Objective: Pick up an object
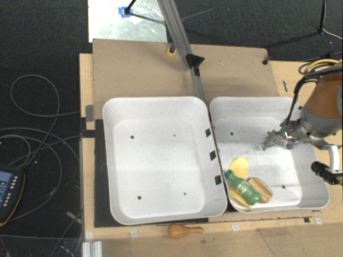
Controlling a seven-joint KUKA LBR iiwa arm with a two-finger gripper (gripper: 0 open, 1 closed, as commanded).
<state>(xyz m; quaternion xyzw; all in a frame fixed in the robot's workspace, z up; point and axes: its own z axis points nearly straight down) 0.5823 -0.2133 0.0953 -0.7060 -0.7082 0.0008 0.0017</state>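
Dark carpet surrounds a brown board bench [230, 71] bearing two smooth white bins, the right bin [316, 199] holding a green bottle [242, 186], yellow piece [239, 167] and tan bun [261, 189] at its lower-left corner, the gripper [274, 140] above them spread, holding nothing.

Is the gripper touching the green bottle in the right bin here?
Apart. The camera view shows the gripper over bare bin floor, with white floor plainly visible between it and the green bottle lying near the right bin's front edge.
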